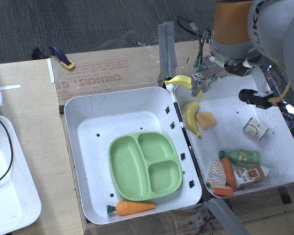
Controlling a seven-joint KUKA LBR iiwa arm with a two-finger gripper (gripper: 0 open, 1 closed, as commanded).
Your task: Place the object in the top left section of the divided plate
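While the arm works over the right bin, the left bin [81, 150] holds the green divided plate [145, 166], all three sections bare, with a carrot [131, 207] lying just below the plate near the bin's front wall.

Top left section of the plate is the long one on its left side, as I read it from this angle.

At the divider between the bins, a banana [181, 81] sits right at the top edge of the right bin [285, 176], touching or just beside the gripper [201, 86]. Jaws look closed on or against the banana's right end, but it's too small and cluttered to confirm a real hold, so can't tell.

A second banana [191, 118] lies lower, next to a tan block [206, 120]. Further right: small can [255, 129], green bottle [242, 156], a carton [250, 174] and other bits at the front.

Step, as I judge it: pick phase, target likely the upper banana, nothing moved toward the plate yet.

Next move needs a lift clear of the bin wall and divider, then travel left and down over the plate's left section. Risk: banana slips on lift, since the contact is at its tip.
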